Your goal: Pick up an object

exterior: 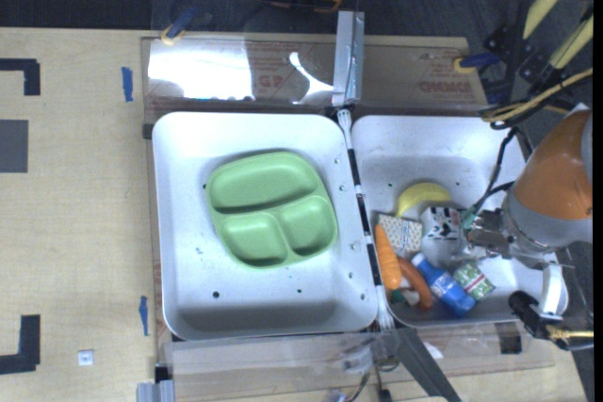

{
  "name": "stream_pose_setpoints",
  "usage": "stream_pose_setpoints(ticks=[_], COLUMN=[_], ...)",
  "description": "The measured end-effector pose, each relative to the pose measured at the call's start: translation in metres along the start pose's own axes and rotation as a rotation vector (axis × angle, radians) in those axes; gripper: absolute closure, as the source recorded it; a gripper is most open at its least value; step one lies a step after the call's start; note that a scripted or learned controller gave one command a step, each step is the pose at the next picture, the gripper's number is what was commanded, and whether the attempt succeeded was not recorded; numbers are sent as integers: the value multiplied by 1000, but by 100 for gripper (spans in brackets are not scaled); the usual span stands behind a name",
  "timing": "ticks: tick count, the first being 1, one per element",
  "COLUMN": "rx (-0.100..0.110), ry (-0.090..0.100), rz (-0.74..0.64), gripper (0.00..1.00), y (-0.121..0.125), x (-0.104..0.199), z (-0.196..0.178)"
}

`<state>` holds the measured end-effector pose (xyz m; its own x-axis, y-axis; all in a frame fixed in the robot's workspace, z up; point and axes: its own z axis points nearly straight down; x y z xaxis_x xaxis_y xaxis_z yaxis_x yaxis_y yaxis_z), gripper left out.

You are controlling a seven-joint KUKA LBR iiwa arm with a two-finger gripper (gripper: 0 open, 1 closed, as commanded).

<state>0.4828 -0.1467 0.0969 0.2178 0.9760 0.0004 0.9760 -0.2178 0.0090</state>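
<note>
The right bin holds a cluster of small objects in its lower half. A yellow banana-shaped piece lies at the top of the cluster, with a patterned card box just below it. An orange carrot lies along the bin's left wall, and a blue bottle and a green-and-white packet sit near the front. My gripper reaches in from the right, low over the middle of the cluster, beside a white-and-dark item.
The left bin carries a green divided plate. A metal divider stands behind the bins' shared wall. The arm's orange band and grey wrist hang over the right bin's right edge.
</note>
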Motion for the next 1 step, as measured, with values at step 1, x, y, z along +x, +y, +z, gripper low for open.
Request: stream_pose_setpoints(ticks=[1], rx=[0], ry=[0], rz=[0], gripper=[0], y=[0], x=[0], z=[0])
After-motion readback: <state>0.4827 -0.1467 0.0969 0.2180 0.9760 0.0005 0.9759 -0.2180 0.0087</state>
